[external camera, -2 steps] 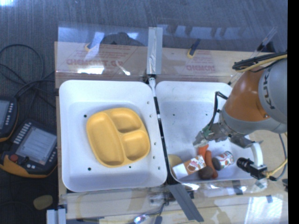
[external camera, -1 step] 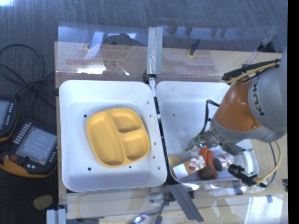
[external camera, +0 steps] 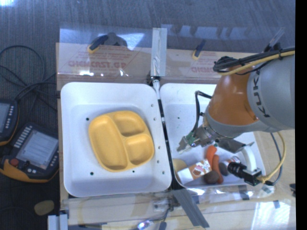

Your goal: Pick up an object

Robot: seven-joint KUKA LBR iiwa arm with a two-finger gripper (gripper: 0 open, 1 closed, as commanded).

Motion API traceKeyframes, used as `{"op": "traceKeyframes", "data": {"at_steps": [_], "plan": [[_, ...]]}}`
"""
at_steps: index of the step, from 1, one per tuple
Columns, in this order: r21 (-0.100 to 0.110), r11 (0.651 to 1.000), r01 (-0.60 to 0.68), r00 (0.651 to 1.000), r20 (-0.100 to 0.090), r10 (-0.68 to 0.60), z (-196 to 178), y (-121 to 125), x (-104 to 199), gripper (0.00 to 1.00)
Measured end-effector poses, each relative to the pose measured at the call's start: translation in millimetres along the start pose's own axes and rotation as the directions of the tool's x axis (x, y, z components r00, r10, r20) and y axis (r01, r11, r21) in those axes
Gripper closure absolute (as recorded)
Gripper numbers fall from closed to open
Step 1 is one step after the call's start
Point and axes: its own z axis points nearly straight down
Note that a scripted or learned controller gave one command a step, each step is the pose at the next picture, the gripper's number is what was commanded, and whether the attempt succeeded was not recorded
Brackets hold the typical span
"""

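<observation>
The end effector (external camera: 188,142) hangs low in the right bin (external camera: 180,104); I cannot tell its grip. Just right of it lies a carrot (external camera: 211,153), likely light and smooth; grab its middle.

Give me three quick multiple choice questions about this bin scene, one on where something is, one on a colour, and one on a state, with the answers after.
1. Where does the divided plate lie?
A. in the left bin
B. in the right bin
C. on the floor

2. What colour is the divided plate?
A. blue
B. yellow
C. green

3. Where is the arm?
A. over the left bin
B. off the bench
C. over the right bin

Answers: 1 A, the plate sits inside the left bin. 2 B, its surface is plainly yellow. 3 C, the arm hangs above the right bin, with the end effector near the small items there.
</observation>
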Motion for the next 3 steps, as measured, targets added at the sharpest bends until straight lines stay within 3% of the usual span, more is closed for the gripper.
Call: {"op": "traceKeyframes", "data": {"at_steps": [1, 2, 3], "plan": [[0.001, 0.990, -0.143, 0.990, -0.001, 0.143, 0.4, -7.9, -21.8, 1.00], [-0.011, 0.915, -0.403, 0.915, -0.001, 0.403, 92.8, -24.9, -92.2, 1.00], [-0.018, 0.891, -0.453, 0.891, 0.004, 0.453, 90.6, -19.9, -74.1, 1.00]]}}
